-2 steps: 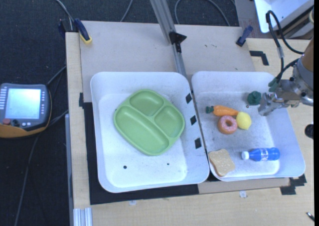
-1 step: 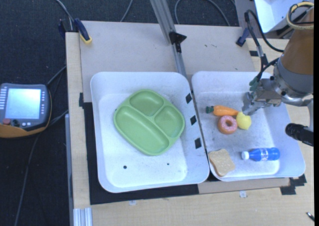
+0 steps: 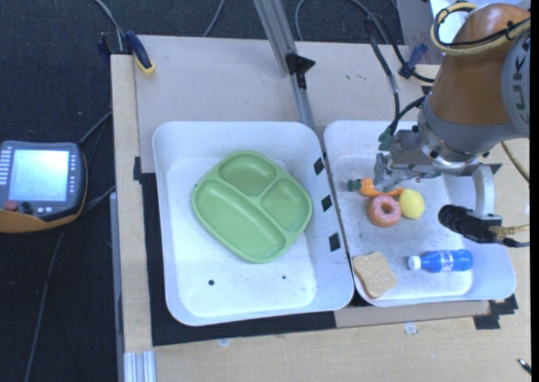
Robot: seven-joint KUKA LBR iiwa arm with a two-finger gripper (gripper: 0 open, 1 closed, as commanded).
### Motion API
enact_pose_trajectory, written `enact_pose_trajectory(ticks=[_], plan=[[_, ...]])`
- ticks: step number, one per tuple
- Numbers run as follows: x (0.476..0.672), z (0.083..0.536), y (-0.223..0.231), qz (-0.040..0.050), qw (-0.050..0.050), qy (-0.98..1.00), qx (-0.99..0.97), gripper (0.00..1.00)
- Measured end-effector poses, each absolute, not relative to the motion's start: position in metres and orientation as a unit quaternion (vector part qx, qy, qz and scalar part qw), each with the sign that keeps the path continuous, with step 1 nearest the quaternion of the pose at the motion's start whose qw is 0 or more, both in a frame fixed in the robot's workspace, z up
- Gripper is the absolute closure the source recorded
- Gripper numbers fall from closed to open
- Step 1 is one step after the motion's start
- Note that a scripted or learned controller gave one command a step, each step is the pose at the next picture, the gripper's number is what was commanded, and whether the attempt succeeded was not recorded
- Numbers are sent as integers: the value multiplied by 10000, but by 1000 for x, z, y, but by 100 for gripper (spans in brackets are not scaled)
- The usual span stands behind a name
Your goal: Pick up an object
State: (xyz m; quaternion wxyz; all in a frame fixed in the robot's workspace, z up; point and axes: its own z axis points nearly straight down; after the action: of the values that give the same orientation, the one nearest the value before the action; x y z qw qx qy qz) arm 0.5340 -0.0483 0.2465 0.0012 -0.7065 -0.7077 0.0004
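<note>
Hovering gripper (image 3: 386,175) just above orange carrot (image 3: 371,188)

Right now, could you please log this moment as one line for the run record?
arm: over right bin | end effector: low beside carrot, above donut | lemon, bottle, bread: lying loose | left bin: green plate

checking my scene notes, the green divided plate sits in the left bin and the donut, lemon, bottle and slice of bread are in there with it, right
Not quite. The camera view shows the green divided plate in the left bin, but the donut, lemon, bottle and slice of bread lie in the right bin, not with the plate.
</note>
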Motion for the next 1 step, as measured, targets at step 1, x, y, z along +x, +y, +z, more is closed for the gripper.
enact_pose_trajectory(ticks=[1], plan=[[556, 250, 9, -12, -5, -7092, -7050, 100]])
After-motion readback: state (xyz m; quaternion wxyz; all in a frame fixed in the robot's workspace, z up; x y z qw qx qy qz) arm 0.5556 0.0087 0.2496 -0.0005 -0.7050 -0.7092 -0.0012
